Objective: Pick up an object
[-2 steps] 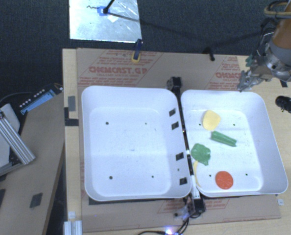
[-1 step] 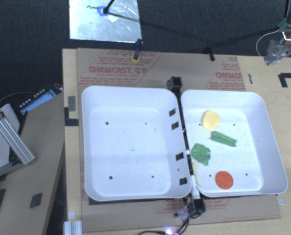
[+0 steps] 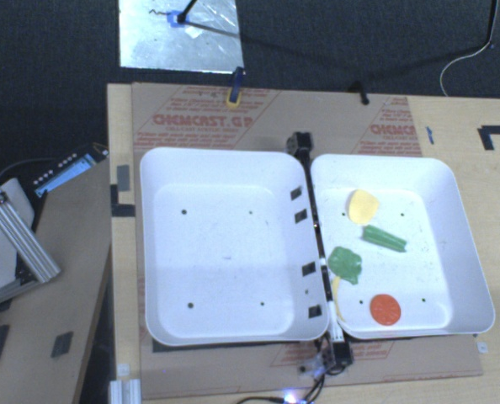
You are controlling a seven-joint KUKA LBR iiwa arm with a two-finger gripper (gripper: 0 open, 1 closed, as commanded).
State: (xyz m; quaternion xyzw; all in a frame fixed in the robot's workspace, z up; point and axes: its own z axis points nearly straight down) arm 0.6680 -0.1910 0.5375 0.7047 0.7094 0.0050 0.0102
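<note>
- Dark blue carpet (image 3: 359, 23) that looks rough and fuzzy covers the floor at the top.
- A shiny square metal sheet (image 3: 180, 23) lies on the carpet, and a thin white cable (image 3: 469, 53) curls at the top right.
- A flat brown cardboard sheet (image 3: 199, 116) with red letters lies on the pale wooden bench (image 3: 65, 259).
- A small yellow and blue clip (image 3: 234, 91) sits on the top edge of the cardboard.
- A ridged silver metal bar (image 3: 14, 234) slants across the bench on the left.
- Two smooth white plastic bins with round corners sit side by side on the cardboard, touching in the middle.
- Small black clips (image 3: 300, 216) run down the line where they meet.
- The left bin (image 3: 220, 151) has a flat floor with a few tiny dark dots.
- The right bin (image 3: 376, 158) holds the things to pick up.
- A round yellow piece (image 3: 362, 206) lies near the top of the right bin.
- A long green stick (image 3: 385, 239) lies tilted just below the yellow piece, close to it.
- A bumpy green lump (image 3: 346, 263) sits near the bin's left wall, left of the stick and a bit lower.
- A thin pale yellow strip (image 3: 336, 293) lies along that left wall, right under the lump.
- A flat round orange disc (image 3: 385, 309) lies near the bottom edge, apart from the others.
- All these pieces rest on the bin floor.
- I cannot tell how the gripper is set.
</note>
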